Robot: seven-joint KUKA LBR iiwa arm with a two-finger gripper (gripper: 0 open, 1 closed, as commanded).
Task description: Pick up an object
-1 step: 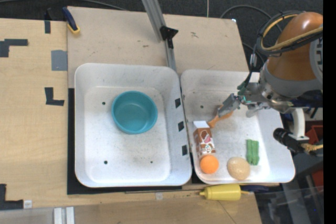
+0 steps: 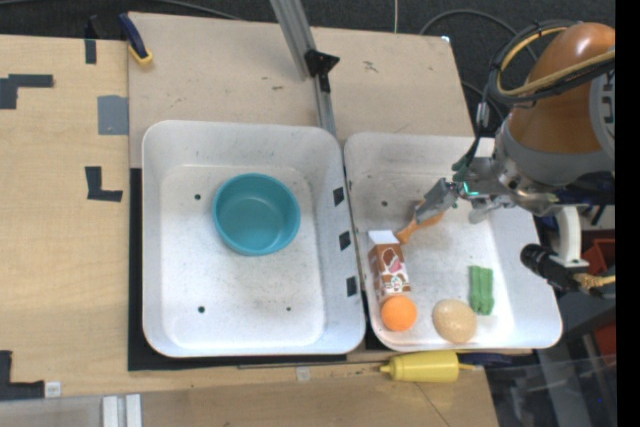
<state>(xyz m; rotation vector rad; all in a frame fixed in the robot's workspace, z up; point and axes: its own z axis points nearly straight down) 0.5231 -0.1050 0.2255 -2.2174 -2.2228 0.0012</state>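
My gripper [image 2: 428, 212] hangs over the middle of the right bin [image 2: 520, 315], its grey fingers pressed together into one narrow shape. A thin orange piece [image 2: 410, 231] sticks out from the fingertips, slanting down to the left, and looks pinched between them. Just below it a brown and white packet [image 2: 388, 265] lies along the bin's left side. An orange ball [image 2: 399, 313] and a beige egg-shaped object [image 2: 454, 320] sit near the front wall. A green block [image 2: 481, 289] lies to the right of them.
A blue bowl [image 2: 257, 213] sits in the left bin [image 2: 180, 315]. A yellow bottle [image 2: 425, 367] lies on the bench just outside the right bin's front edge. A slanted metal pole [image 2: 290, 5] ends at the divider between the bins.
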